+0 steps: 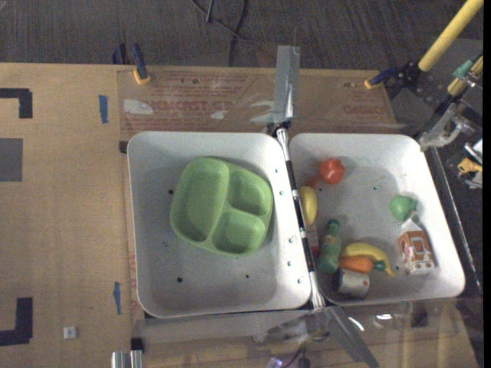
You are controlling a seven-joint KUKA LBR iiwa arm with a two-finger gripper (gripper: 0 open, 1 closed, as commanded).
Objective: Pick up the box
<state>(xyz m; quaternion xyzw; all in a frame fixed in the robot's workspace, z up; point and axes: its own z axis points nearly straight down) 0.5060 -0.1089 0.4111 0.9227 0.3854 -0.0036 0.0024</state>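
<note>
Cardboard-topped bench (61,228) carries two white bins side by side. How wide the claw stands cannot be told. The box (415,251), orange and white, lies in the right bin (368,148) near its right wall, touching nothing. A banana (367,250), carrot (357,264) and can (354,283) crowd just left of it, and a green pepper (402,206) sits above. A green divided plate (222,205) lies in the left bin (153,282).

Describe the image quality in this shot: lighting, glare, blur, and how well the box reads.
Camera view: lighting is soft and even, with faint shadows under the green divided plate; the white bin rims look slightly washed out; the whole frame is mildly soft, so print on the box is illegible; a glassy sheen blurs the bench's lower right edge.
</note>
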